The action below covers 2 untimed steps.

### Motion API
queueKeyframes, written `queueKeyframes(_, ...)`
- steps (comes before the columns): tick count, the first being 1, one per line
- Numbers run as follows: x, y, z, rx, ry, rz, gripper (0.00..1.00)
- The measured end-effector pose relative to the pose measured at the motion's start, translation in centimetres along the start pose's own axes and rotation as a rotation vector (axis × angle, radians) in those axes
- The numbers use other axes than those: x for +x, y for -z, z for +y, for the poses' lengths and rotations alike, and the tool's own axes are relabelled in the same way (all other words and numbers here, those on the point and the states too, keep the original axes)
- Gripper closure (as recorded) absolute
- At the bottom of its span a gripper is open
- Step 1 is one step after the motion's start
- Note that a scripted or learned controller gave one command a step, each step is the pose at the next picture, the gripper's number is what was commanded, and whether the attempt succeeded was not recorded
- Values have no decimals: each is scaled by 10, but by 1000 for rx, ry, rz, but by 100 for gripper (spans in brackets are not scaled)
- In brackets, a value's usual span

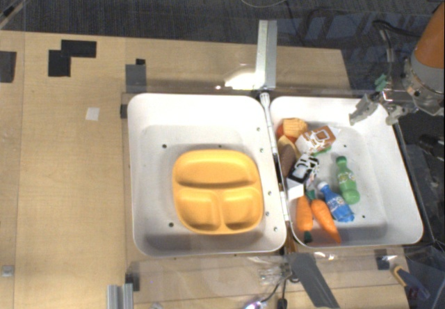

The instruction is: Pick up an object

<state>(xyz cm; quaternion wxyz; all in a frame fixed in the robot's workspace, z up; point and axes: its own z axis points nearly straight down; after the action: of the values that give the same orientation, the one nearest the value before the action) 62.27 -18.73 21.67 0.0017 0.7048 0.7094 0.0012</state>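
From the camera view's right edge the arm [431,57] reaches in; its gripper [376,108] hangs spread wide over the right bin's [389,231] far corner, holding nothing. That bin holds 2 carrots [316,217], a green bottle [345,178] and a blue bottle [334,203]. The left bin [149,161] bears 1 yellow tray [217,189].

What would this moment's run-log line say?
stage: approach | gripper: open, above right bin far edge, holding nothing | carrots, green bottle, blue bottle: in right bin | yellow tray: in left bin
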Motion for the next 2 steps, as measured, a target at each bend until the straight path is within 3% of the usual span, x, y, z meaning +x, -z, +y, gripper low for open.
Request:
queueKeyframes(1,13,-127,-42,-8,44,-2,0)
queueKeyframes(2,14,-115,-40,-14,45,-1,100)
